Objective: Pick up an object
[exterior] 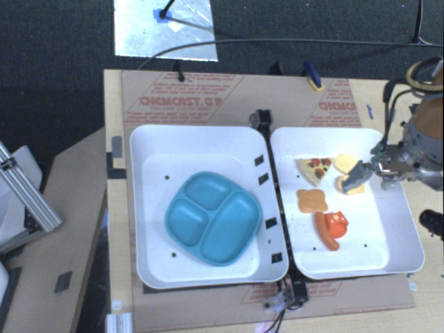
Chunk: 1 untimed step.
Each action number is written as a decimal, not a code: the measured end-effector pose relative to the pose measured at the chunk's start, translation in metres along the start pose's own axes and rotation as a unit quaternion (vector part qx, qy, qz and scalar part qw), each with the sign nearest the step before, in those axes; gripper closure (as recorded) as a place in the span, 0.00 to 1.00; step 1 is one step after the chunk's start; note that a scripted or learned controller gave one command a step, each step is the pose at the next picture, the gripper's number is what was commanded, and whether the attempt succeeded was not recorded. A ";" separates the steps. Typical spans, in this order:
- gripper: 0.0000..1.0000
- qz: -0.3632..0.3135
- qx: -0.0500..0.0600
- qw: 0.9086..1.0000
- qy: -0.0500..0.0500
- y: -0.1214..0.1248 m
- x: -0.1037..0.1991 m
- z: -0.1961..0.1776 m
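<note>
Two white bins sit side by side on the bench, and we see the left bin (pixel 149 186) holding a blue divided plate (pixel 213 217) with three compartments, lying slightly turned. In the right bin (pixel 395 252) we find the toy foods gathered toward its upper left part: a pizza slice (pixel 315 169) near the top, a yellow piece (pixel 345 164) just to its right, a tan toast-like piece (pixel 312 200) below the pizza, and an orange sausage (pixel 326 232) lying beside a small red piece (pixel 337 221) that touches it. The arm (pixel 423 144) reaches in from the right, and we see its gripper (pixel 355 177) low over the right bin, just beside the yellow piece and above a second yellowish bit (pixel 355 189). Whether the jaws stand wide or narrow we cannot tell, since they blur together against the food beneath, and we see nothing clearly lifted between them.
</note>
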State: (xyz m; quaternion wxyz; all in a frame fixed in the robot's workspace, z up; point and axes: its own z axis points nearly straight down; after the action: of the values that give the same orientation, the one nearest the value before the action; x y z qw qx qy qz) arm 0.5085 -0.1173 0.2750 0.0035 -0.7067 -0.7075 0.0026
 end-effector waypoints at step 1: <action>0.00 -0.001 -0.005 1.000 -0.001 0.002 0.000 -0.005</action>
State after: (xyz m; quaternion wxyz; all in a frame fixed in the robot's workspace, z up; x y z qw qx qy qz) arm 0.5103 -0.1170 0.2802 -0.0008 -0.7058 -0.7084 -0.0005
